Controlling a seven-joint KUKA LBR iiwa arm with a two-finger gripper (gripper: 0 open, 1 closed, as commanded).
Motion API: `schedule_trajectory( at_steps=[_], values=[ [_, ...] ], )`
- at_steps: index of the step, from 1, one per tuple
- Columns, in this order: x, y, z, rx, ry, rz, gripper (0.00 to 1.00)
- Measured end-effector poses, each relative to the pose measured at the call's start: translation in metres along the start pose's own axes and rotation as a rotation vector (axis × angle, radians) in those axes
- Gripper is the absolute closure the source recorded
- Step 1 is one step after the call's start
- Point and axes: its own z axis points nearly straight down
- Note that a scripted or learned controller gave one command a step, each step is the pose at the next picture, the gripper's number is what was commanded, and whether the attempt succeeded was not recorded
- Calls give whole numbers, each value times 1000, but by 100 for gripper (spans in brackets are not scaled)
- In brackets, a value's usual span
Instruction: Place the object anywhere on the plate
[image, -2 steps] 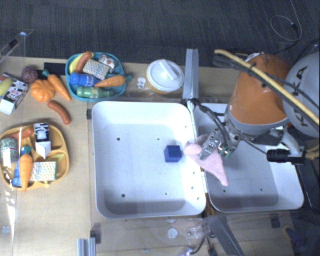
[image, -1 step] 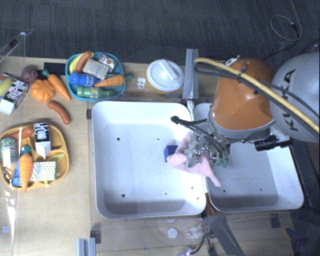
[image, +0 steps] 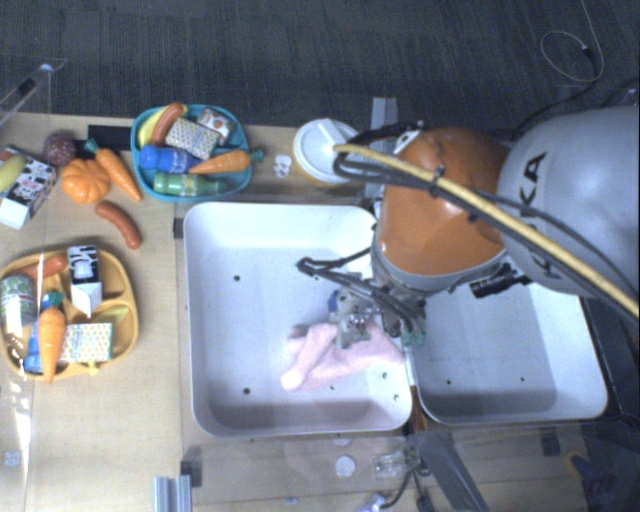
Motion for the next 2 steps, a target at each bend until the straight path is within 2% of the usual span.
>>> schedule_trajectory(
  at_steps=[1,2],
  values=[
    [-1,52,-1,-1,-3,-4,100],
    [-1,52,-1,-1,-3,-4,0]
  ],
)
